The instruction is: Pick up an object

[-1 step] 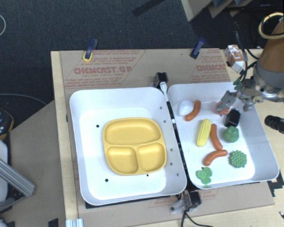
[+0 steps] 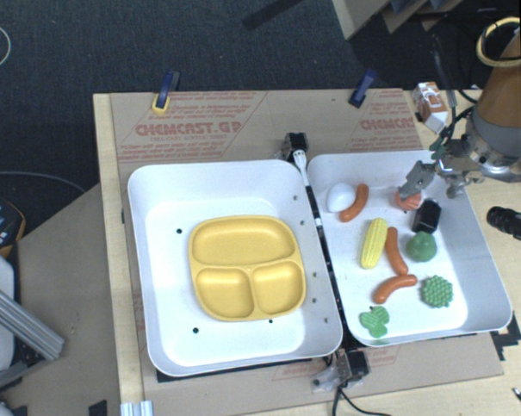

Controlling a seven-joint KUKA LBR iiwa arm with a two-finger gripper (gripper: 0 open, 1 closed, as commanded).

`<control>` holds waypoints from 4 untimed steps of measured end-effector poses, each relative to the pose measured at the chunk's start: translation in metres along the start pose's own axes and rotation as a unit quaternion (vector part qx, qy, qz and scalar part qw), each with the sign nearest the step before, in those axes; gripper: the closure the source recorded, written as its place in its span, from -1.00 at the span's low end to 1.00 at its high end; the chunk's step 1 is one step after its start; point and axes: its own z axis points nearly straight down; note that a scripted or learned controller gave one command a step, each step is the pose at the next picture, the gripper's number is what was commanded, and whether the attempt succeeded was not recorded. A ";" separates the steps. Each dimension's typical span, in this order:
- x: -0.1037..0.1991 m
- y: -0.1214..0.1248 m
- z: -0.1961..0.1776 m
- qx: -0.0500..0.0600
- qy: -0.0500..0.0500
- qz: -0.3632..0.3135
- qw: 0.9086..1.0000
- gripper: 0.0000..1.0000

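Desk [image 2: 239,109]: I see a brown board with red lettering; two shallow white bins sit on it side by side, touching along their inner edges.
Left bin [image 2: 157,207]: it holds a yellow three-compartment plate [image 2: 246,265], lying flat near the middle; a few small dark dots show on the bin floor around it.
Right bin [image 2: 479,271]: all the small food toys lie here.
White egg [image 2: 340,196]: at the far left of this bin; an orange sausage [image 2: 354,204] lies tilted just beside it, touching or nearly so.
Corn cob [image 2: 373,242]: yellow, lengthwise near the bin's centre; a second sausage [image 2: 395,250] lies just right of it.
Third sausage [image 2: 393,286]: lower down, tilted, between the corn cob and the near rim.
Green pieces: a round green ball [image 2: 422,246] at centre right; a knobbly green piece [image 2: 436,291] below it; a leafy green piece [image 2: 374,320] by the near rim.
Arm [image 2: 498,115]: grey with an orange section; it reaches in from the right over the far right corner of the right bin.
Gripper [image 2: 419,196]: low over that corner; a small reddish object [image 2: 407,200] sits at its tip and a black part [image 2: 427,215] just below; I cannot tell whether the gripper is wide, narrow or gripping anything.
Around the bench: dark carpet; a blue clamp [image 2: 164,91] with a yellow tip at the board's far edge.
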 end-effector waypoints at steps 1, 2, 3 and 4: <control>0.009 -0.001 0.047 0.003 0.001 -0.001 1.000 -1.00; 0.008 0.003 0.094 -0.004 -0.003 -0.001 1.000 -1.00; 0.008 0.005 0.079 -0.009 -0.003 -0.001 1.000 1.00; 0.000 0.001 0.019 -0.004 -0.002 0.001 1.000 1.00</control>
